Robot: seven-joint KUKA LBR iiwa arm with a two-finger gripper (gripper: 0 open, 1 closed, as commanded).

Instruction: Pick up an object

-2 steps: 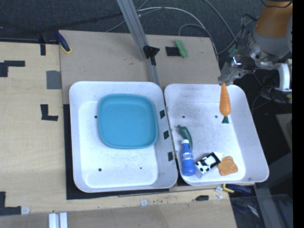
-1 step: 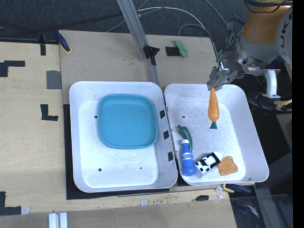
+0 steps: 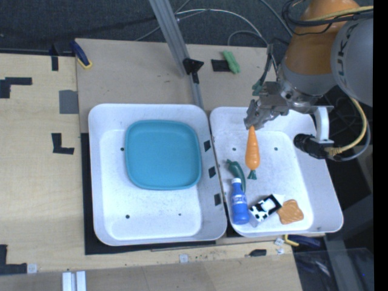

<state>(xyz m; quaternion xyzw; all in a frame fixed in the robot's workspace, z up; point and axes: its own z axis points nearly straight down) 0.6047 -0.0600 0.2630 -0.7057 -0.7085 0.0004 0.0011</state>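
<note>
Your hand (image 3: 254, 119) sits right above the carrot (image 3: 252, 151) in the right bin (image 3: 318, 180); can't tell if it's open.

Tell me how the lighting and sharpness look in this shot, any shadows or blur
In the camera view, light is even and soft; the blue plate and carrot cast only faint shadows on the white bins. The end effector looks slightly soft, and the small black-and-white toy is too coarse to identify.
</note>
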